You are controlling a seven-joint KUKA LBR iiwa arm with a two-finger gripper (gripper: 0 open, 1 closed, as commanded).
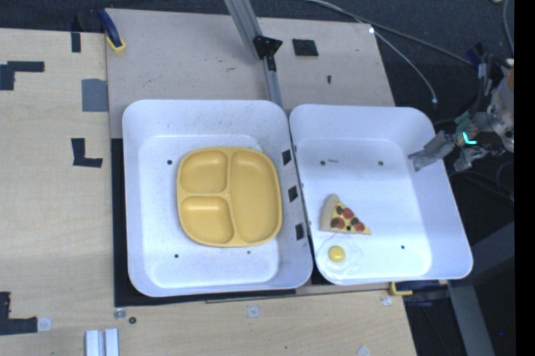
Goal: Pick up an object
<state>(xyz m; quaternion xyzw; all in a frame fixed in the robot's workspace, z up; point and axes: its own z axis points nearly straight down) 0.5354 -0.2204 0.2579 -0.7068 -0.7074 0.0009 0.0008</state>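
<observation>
pale wooden bench top [50,204] carries two shallow white plastic bins side by side, with dark floor and thin cables behind. left white bin [138,204] holds a yellow plastic plate with three compartments [229,197], lying flat near its middle. right white bin [435,212] holds a small toy pizza slice with red toppings [343,217] toward its near left part, and a small round yellow piece [336,254] just below it. grey two-finger gripper [422,155] hangs at the right bin's far right rim, well apart from the pizza slice, up and to its right; nothing sits between its tips, and i cannot tell how wide it is set.
</observation>
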